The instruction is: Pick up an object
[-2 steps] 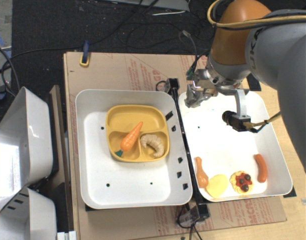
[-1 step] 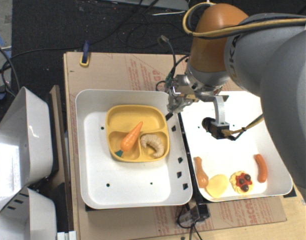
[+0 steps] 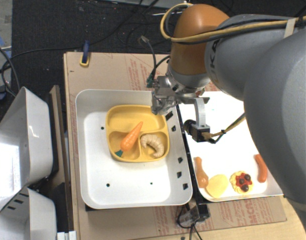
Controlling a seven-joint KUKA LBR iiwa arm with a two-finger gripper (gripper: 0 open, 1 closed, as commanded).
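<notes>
Gripper (image 3: 162, 106) hung at the yellow plate's (image 3: 119, 119) two o'clock rim, finger state impossible to tell (nothing visibly held), carrot (image 3: 132, 136) and shrimp (image 3: 154, 145) lay on the plate, left bin (image 3: 93, 184).

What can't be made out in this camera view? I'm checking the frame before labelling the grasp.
- Gripper: small and dark above the yellow plate's rim; open or shut cannot be told.
- Right bin: its far and right parts hidden by the grey arm.
- Round yellow item with dark spots: too small to identify.
- Carrot's lower tip: a dark bit there, unclear.
</notes>
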